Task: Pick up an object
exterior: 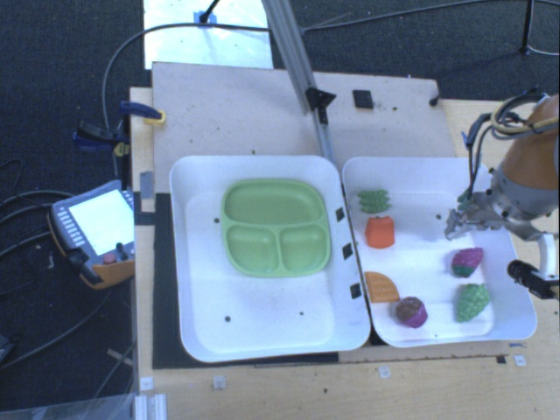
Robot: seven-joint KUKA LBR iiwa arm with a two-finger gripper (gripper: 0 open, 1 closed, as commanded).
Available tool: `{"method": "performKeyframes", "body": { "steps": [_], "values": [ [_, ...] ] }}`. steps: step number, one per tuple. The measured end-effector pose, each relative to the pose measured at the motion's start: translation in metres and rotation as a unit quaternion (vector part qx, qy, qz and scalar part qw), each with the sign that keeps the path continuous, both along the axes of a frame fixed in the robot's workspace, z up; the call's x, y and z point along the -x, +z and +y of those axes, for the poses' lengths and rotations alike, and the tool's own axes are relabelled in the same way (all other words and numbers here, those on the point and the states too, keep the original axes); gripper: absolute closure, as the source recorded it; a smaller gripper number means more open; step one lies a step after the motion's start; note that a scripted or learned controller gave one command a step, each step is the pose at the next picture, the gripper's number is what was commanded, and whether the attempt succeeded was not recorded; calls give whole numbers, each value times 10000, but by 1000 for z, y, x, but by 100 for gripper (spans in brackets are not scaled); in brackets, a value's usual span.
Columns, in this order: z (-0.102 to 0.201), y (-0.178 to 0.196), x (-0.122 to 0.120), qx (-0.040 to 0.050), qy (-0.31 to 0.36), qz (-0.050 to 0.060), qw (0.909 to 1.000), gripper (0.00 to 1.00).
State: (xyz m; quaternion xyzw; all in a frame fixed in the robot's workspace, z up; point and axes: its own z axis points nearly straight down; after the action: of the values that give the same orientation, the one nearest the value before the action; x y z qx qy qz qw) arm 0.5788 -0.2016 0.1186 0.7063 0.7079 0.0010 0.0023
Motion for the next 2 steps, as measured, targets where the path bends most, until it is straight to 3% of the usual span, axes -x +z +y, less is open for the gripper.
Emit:
{"method": "performKeyframes", "body": {
  "steps": [2],
  "values": [
    [10,96,-5,-2,20,-4,10000,100]
  ]
}}
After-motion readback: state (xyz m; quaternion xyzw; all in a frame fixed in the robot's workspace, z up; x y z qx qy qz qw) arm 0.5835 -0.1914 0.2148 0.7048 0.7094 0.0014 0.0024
